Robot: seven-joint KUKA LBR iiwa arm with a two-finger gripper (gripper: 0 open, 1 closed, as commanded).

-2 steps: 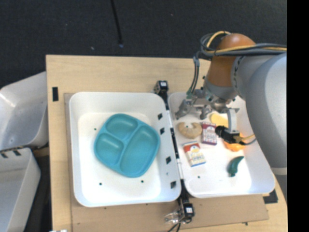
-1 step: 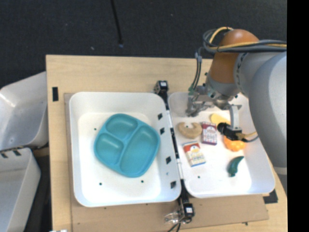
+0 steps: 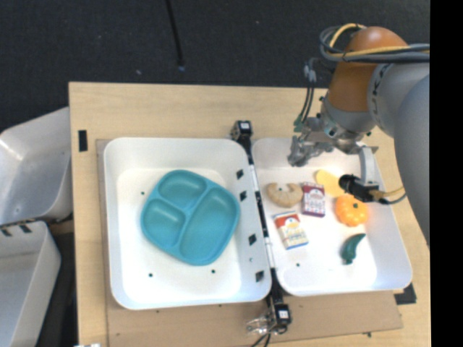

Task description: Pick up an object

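My gripper hangs over the far part of the right bin, above bare white floor. Nothing shows between its fingers. Just in front of it lie a tan cookie-shaped piece, a dark red small box and a yellow piece. Further toward the front are an orange pumpkin-like toy, a white and red carton and a dark green piece.
The left bin holds a blue divided plate. A raised divider with black clips runs between the two bins. The wooden bench surrounds both bins.
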